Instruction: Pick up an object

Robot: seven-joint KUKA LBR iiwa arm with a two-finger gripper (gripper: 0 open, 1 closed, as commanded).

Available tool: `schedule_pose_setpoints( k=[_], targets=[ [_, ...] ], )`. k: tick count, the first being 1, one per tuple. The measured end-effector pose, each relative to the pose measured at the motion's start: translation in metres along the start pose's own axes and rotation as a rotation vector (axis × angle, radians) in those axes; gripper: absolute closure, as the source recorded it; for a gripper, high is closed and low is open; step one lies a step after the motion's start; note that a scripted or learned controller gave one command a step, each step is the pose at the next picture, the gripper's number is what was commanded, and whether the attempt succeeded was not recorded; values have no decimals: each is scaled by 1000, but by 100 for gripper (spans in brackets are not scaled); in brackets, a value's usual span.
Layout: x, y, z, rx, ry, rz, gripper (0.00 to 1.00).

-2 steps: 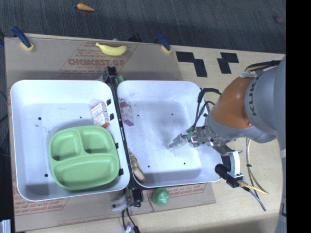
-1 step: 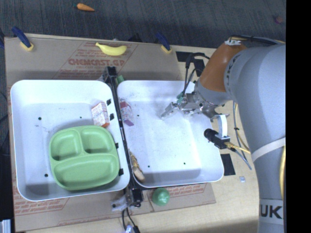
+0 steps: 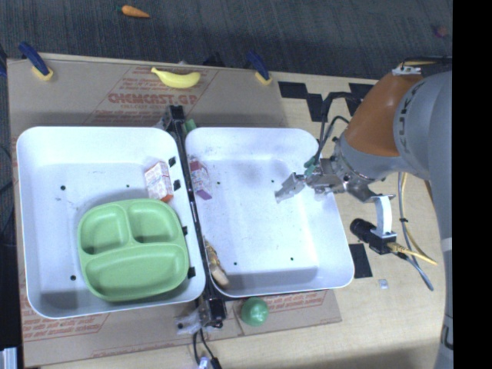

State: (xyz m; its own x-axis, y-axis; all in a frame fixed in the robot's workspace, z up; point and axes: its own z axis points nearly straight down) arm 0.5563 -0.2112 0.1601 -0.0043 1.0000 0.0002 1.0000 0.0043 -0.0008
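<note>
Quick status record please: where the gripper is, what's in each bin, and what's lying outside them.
gripper: over the right bin's right half, nothing seen in it
left bin: green divided tray, small carton
right bin: small packet at left wall, tan item at lower-left corner
outside bins: banana, green ball, orange carrot

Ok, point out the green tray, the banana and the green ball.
green tray (image 3: 134, 248), camera view, on its middle divider.
banana (image 3: 176, 77), camera view, on its middle.
green ball (image 3: 254, 310), camera view, on its top.
</note>
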Motion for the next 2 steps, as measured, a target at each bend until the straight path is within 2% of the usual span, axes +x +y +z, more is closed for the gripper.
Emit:
schedule_pose_setpoints(
  k=[1, 2],
  targets=[
    [0, -81, 26, 4, 0, -2, 0],
    [2, -26, 25, 1, 0, -3, 0]
  ],
)
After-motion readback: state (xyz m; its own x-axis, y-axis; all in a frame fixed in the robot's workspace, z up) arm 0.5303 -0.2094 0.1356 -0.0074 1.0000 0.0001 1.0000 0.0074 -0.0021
